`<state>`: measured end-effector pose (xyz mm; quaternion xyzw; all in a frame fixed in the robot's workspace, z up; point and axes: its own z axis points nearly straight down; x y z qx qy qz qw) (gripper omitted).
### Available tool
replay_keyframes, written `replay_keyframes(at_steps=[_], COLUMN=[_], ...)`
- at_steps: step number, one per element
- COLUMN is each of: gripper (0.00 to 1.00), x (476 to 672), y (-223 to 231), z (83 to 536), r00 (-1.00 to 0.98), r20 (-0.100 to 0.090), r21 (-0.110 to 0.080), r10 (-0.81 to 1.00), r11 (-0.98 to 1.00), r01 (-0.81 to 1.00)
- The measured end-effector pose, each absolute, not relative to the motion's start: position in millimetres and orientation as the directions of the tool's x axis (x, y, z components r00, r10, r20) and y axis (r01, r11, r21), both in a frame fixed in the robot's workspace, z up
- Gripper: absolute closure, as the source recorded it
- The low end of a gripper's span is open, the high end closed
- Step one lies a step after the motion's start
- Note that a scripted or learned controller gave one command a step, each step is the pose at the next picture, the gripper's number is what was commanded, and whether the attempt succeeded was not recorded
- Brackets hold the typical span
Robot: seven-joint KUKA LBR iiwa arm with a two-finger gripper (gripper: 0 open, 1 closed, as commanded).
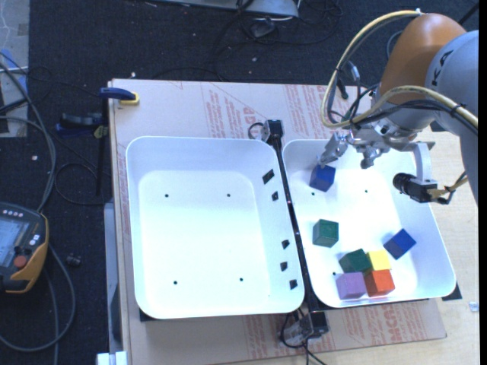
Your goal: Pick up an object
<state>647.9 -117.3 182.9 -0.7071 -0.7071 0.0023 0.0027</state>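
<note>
My gripper [351, 156] hangs over the far part of the right bin [444, 268], open, its two fingers spread with nothing between them. A blue cube [323, 178] lies on the bin floor just below and left of the left fingertip [332, 153], close to it but outside the gap. Nearer the front of the same bin are a green cube [326, 233], a second blue cube [399, 243], and a tight cluster of a dark green cube [354, 261], a yellow cube [379, 260], an orange cube [380, 281] and a purple cube [351, 285].
The left bin [135, 204] stands beside the right one, parted from it by a black divider strip [286, 204]. A small black camera unit [412, 185] juts from the wrist over the right bin. Cables loop above the arm.
</note>
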Motion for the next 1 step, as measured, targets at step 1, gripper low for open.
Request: replay_keyframes(at_steps=[1], gripper=[0.0], x=[668.0], y=[-123.3], z=[83.6], r00=[0.0], r20=[0.001], r21=[-0.007], r10=[1.0], r11=[0.0], r01=[1.0])
